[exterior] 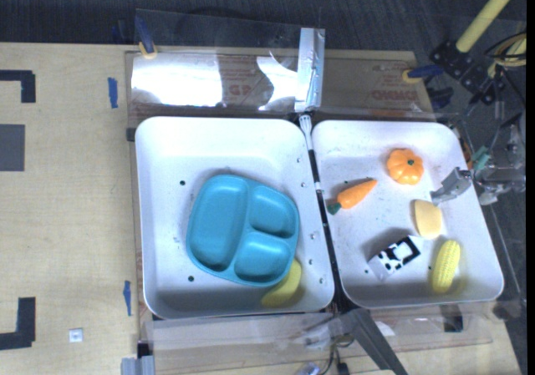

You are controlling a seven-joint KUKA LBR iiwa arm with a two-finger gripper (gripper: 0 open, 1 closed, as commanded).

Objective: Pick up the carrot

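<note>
Camera view: carrot point(357, 194) lies ungrasped in right bin point(481, 231), gripper point(452, 184) near bin's right rim, jaws' state unclear, pick not started.

1 fixed overhead camera, slanted down, 2 white bins point(159, 198)

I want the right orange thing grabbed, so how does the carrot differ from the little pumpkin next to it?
The carrot is long and tapered, lying on its side with a green end; the pumpkin is round and squat with a green stem on top. The carrot lies nearer the bins' divider, the pumpkin nearer the far wall. Both are orange and share the right bin.
</note>
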